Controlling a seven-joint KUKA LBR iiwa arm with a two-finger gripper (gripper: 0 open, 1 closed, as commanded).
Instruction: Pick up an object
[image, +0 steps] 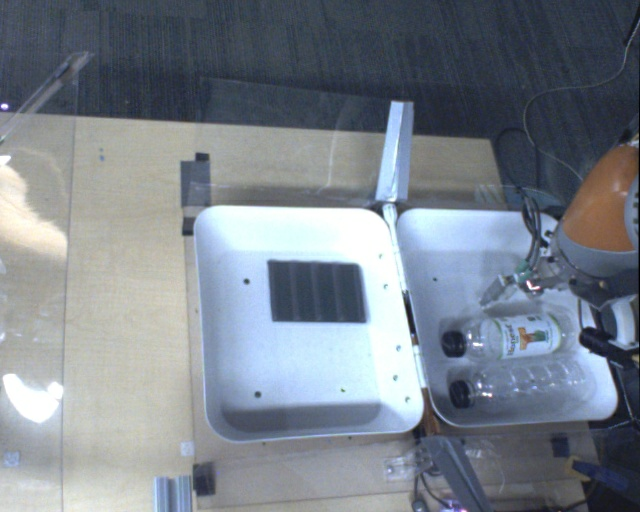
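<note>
Reaching in from the right, the arm (605, 215) hangs over the right bin (450, 250). Gripper (520, 280) sits just above the labelled bottle (505, 338); grip state: cannot tell. A clear bottle (520, 385) lies beside it, nearer the front wall. Left bin (230, 300) has a dark ribbed panel (317, 292).

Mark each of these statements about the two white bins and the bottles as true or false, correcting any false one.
1. Two clear plastic bottles with black caps lie in the right white bin. True.
2. The bottles stand upright. False: both lie on their sides.
3. The left white bin has a dark ribbed rectangular patch on its floor. True.
4. The black caps point toward the arm. False: they point toward the left bin.
</note>
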